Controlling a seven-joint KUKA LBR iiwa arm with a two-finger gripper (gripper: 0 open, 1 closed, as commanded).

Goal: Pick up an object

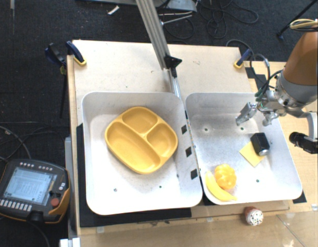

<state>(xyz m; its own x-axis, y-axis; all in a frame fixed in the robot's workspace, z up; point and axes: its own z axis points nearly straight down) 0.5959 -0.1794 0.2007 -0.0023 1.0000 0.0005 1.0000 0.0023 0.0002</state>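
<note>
In the right bin (pixel 282 187) lie a small black block (pixel 260 143) resting on a flat yellow card (pixel 250 154), a yellow-orange rounded toy (pixel 225 176) and a yellow banana (pixel 216 190) near the front rim. My gripper (pixel 257 115) hangs over the back part of the right bin, above and behind the black block. Its two grey fingers (pixel 246 113) stand apart with nothing between them. The left bin (pixel 94 189) holds a yellow divided plate (pixel 141 139).
A slanted metal pole (pixel 155 30) rises between the bins at the back. A small dotted ball (pixel 254 217) lies on the bench in front of the right bin. A teach pendant (pixel 30 189) sits at the lower left. Clamps mark the bench's back corners.
</note>
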